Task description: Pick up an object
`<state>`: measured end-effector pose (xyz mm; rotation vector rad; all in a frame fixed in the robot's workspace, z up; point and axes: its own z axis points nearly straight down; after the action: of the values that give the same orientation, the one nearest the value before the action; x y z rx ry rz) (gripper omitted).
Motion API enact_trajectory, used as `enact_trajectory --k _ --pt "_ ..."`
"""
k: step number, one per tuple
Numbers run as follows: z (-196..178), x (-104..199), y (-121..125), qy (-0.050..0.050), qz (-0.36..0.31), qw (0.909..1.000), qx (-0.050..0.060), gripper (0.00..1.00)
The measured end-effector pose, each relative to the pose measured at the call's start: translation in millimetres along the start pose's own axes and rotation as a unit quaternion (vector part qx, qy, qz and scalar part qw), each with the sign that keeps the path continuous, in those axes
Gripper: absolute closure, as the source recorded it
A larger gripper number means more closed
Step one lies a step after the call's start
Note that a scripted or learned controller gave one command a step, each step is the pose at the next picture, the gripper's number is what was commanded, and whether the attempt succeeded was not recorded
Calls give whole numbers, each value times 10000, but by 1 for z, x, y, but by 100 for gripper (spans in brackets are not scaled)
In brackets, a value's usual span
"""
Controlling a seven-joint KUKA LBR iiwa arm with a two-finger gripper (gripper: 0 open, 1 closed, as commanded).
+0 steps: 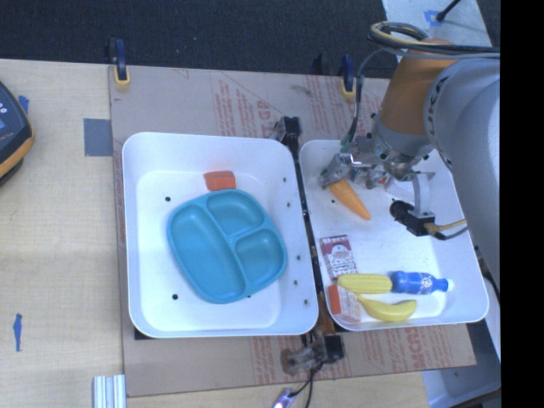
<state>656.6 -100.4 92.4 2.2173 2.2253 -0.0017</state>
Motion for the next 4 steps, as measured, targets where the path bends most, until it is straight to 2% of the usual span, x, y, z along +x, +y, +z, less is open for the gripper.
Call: enact_trajectory --k 1,2,3,4 --pt "1 5 -6 2 -4 10000 23 0" --pt "0 -5 0 2 3 10000 6 0" --pt "0 8 0 4 -10 10000 22 0" --pt "0 -6 0 2 1 10000 7 0"
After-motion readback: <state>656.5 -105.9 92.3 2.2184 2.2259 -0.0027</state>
